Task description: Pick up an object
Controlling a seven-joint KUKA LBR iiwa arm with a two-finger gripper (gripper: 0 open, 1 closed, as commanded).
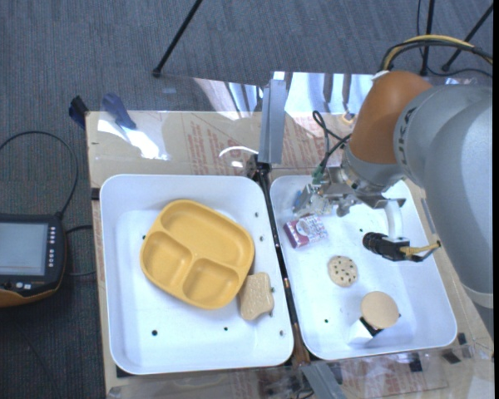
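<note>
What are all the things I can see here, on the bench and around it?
left bin: one, white, left side of the bench
right bin: one, white, beside the left bin
divided plate: one, yellow, in the left bin
bread slice: one, tan, left bin, beside the plate's lower right edge
packet: one, dark red and white, right bin, upper left
cookie: one, tan with dark specks, middle of the right bin
cup: one, white with tan top, right bin, near edge
handheld screen unit: one, black and orange, floor left of the bench
arm: one, grey with orange band, reaching in from the right
gripper: one, metallic, just above the packet
</note>
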